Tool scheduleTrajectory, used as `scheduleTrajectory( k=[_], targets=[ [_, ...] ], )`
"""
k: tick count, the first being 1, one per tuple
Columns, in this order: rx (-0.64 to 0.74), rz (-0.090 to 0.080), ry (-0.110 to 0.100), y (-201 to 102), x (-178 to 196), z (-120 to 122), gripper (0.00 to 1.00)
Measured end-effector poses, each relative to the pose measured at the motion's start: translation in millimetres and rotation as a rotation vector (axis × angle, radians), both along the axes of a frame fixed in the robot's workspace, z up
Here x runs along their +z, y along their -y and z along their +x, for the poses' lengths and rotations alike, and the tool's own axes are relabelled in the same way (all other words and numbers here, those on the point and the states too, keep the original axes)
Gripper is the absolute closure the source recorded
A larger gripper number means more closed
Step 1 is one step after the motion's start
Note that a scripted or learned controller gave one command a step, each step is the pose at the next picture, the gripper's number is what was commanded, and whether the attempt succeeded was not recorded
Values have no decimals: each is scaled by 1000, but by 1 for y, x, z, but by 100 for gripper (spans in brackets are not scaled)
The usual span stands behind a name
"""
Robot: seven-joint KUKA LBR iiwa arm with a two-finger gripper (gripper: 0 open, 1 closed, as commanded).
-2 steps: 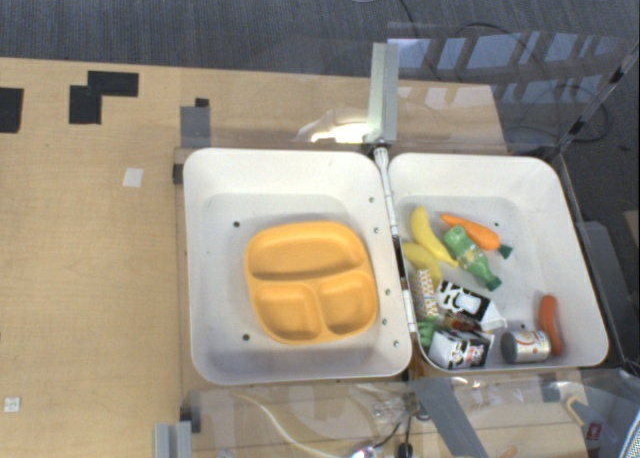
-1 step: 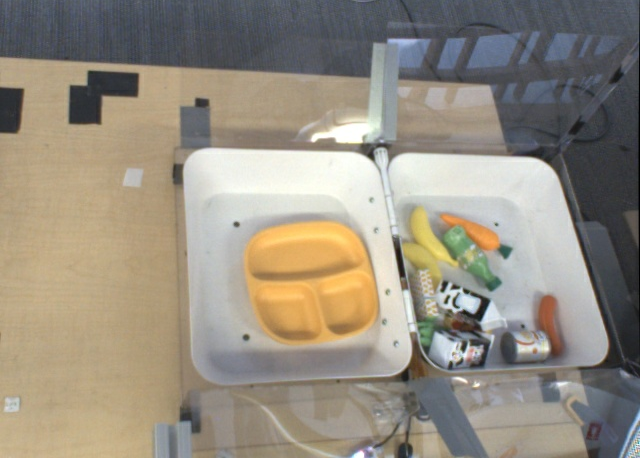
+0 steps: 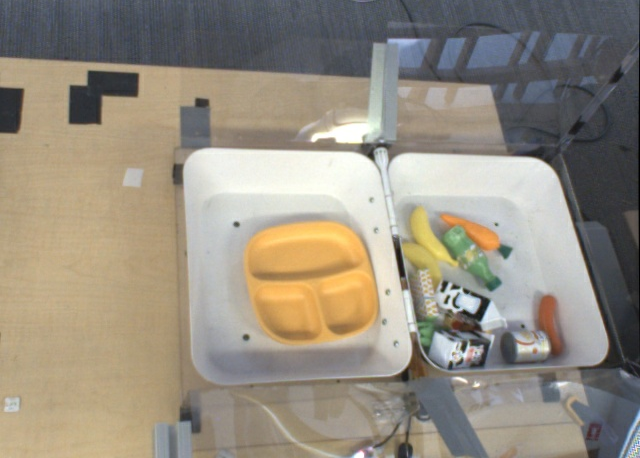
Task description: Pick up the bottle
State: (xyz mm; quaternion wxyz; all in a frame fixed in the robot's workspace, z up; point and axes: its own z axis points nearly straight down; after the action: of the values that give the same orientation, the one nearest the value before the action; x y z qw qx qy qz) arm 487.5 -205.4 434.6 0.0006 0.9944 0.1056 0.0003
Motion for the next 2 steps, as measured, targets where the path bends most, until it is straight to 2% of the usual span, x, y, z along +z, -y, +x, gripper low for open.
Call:
scheduleTrajectory(
  k=[1, 2],
  targets=[
    [0, 0, 0, 0, 0, 0, 0],
    [23, 2, 3, -58, 1, 0, 0]
  ],
)
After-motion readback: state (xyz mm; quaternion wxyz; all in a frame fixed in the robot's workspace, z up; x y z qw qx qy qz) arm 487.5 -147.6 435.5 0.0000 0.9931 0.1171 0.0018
